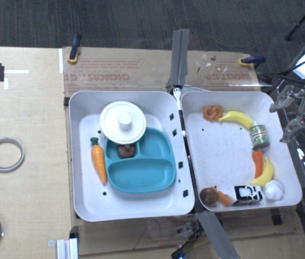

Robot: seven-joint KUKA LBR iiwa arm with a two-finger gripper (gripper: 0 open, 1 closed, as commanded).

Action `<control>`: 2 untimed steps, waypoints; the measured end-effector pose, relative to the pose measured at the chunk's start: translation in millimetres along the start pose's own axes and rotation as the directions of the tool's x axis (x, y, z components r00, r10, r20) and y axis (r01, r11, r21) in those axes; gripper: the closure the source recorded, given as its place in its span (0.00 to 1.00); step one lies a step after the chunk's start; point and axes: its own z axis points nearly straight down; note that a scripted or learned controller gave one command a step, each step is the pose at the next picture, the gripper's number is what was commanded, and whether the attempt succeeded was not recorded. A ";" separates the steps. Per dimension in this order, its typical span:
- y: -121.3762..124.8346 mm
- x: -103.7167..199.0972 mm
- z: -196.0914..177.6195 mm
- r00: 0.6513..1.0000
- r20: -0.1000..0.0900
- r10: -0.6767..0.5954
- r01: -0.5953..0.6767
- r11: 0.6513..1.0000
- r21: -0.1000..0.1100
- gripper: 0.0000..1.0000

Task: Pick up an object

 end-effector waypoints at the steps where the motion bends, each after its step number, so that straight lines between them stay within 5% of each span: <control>1: -0.1 -36.1 111.3 0.993 0.000 -0.120 0.120 0.993 0.000 0.00; 2: 0.3 0.0 168.3 0.999 0.000 -0.032 0.032 0.999 -0.001 0.00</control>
